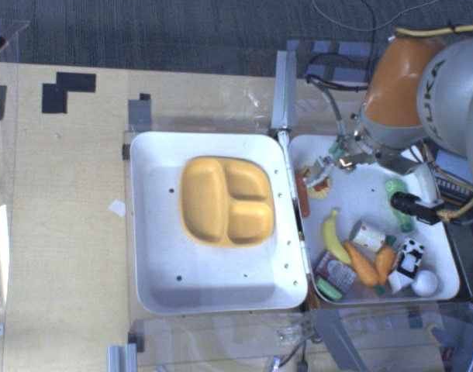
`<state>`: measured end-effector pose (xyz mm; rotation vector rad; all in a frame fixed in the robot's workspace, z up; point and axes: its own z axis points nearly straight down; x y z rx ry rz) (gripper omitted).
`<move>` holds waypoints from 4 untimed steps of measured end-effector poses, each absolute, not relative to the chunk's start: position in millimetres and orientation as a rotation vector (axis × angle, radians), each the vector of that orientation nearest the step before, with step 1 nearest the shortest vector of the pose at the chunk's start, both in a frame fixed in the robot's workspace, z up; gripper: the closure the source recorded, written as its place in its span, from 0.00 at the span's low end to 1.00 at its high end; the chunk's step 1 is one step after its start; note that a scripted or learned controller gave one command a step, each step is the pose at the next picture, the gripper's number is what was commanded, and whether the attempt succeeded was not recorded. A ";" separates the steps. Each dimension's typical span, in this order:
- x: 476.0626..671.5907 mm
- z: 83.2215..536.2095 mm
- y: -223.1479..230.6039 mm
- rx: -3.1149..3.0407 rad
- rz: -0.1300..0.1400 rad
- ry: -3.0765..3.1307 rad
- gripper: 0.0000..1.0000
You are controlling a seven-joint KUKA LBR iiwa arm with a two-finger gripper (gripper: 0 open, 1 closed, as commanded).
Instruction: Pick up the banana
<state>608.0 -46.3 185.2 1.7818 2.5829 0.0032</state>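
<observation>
The banana [335,237] is yellow and slightly curved. It lies in the right bin [450,285], left of the bin's middle, with its tip pointing toward the far side. My gripper [335,163] hangs over the far left part of that bin, above and beyond the banana and apart from it. Just below the gripper sits a small red and yellow item [319,184]. The grey arm with its orange band [399,76] reaches in from the upper right.
A yellow divided plate [225,200] lies in the left bin [155,285]. Around the banana are a red sausage [301,194], a can [368,236], two carrots [364,266], a purple packet [333,270], a cow toy [409,258], a white ball [425,283] and a green item [395,186].
</observation>
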 end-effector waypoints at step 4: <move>586.8 186.0 -14.9 1.752 0.006 2.601 1.00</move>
